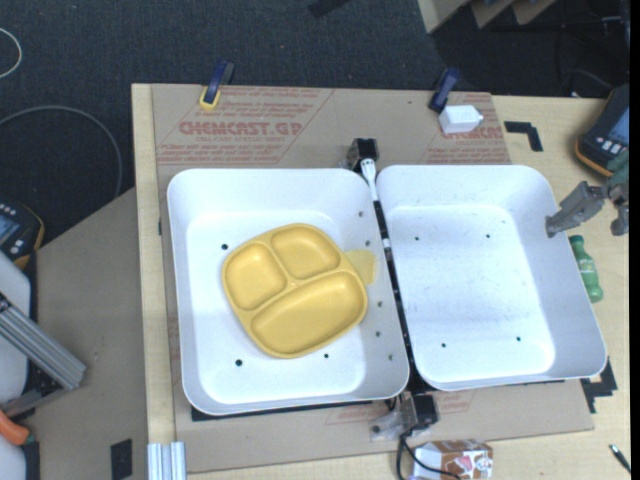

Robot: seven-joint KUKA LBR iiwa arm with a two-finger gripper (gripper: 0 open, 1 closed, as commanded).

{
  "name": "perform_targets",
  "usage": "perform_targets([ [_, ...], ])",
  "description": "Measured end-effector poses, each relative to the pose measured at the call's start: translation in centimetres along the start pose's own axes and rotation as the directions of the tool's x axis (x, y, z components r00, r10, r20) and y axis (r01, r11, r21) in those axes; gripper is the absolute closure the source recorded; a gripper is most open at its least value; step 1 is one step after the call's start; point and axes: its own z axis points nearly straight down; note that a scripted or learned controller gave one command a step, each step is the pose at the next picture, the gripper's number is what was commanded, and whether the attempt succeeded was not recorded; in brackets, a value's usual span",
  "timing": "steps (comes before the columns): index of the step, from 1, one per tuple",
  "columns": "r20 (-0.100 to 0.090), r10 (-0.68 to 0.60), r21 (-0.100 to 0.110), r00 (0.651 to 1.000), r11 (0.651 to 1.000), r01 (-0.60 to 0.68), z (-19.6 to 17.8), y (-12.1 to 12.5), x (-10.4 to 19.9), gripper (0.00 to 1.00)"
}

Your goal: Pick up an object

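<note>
While one yellow tray [293, 290] fills the left bin [190, 268] (of two), the tool [580, 208] hangs open, empty.

Divided yellow plate [295, 290]: smooth moulded plastic with a soft sheen. Both white bins, left [190, 268] and right [530, 268], look like matt plastic (the floors faintly speckled). They sit on a brown board [300, 128] with a dull, paper-like printed face; the floor [100, 28] beyond is dark, rough carpet.
</note>
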Motion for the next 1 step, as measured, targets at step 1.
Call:
perform_targets([
  [1, -0.001, -0.005, -0.004, 1.000, 1.000, 0.005, -8.74, -0.20, 7.11, 0.00],
])
